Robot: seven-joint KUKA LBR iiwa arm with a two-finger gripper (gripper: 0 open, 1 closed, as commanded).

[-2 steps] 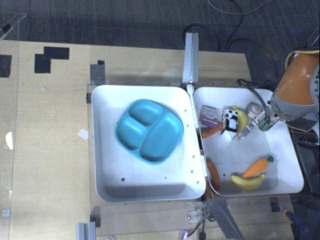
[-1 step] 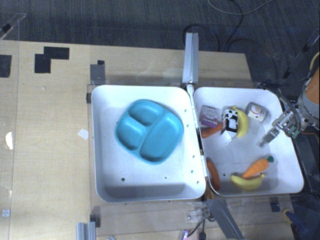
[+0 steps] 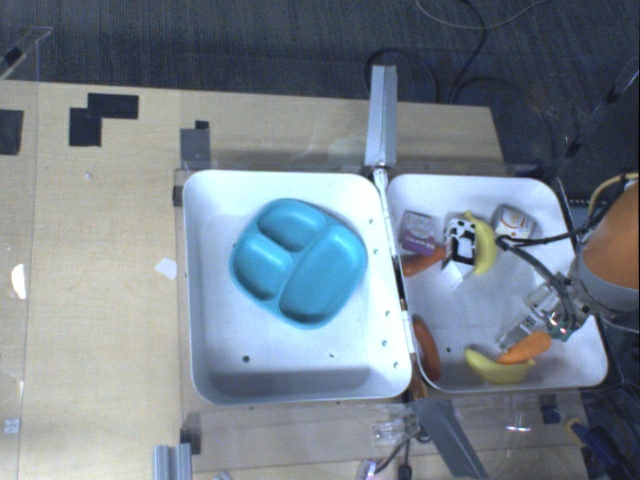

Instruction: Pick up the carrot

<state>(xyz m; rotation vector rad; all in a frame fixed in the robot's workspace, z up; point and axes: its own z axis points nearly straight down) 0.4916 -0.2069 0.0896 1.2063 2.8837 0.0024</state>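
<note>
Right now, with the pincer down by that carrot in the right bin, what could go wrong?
1. The carrot lies against a banana, so the pincer may drag or grab the banana too.
2. Both sit near the right bin front wall, so the carrot could get pushed against it and slip.
3. A second carrot lies near the divider.

Arm comes in from the right edge, mid-lower frame, orange band visible at the edge. Gripper point(image 3: 545, 326) sits low in the lower right, angled down-left; can't tell more at this res.
</note>
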